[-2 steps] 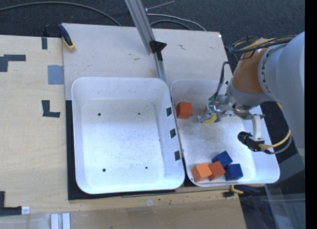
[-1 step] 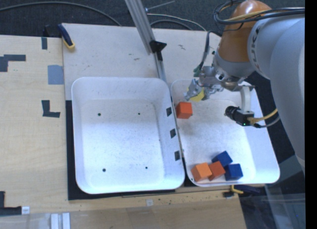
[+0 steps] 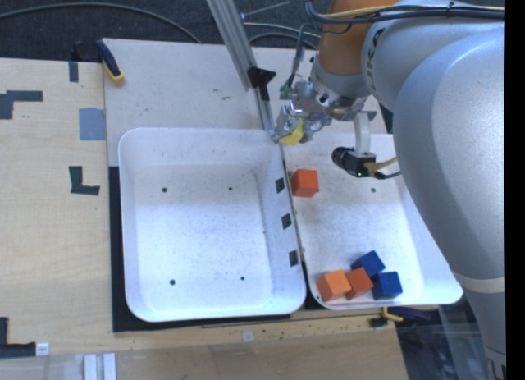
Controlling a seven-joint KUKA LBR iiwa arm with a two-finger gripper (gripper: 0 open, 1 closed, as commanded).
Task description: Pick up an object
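From my seat the gripper (image 3: 297, 122) sits in the upper middle of the frame, over the far end of the right bin (image 3: 426, 284), right by the divide between the two bins. A small yellow object (image 3: 290, 131) shows at its tip, apparently between the jaws, so I read them as clenched on it, though the view is tight there and I would not swear to a firm hold. Whether it has left the bin floor I cannot tell.

Just below and to the right of it lies a lone orange cube (image 3: 305, 182) on the bin floor. In the lower right corner of that bin sit two more orange blocks (image 3: 343, 284) and two blue blocks (image 3: 379, 275), huddled and touching.

The left bin (image 3: 131, 206) takes up the centre left of the frame, on the pale worktop (image 3: 49, 206).

My guess is the yellow piece is light, rigid and smooth-faced. I would want the jaws squarely across two opposite flat faces, near its middle; a corner pinch could let it twist out.
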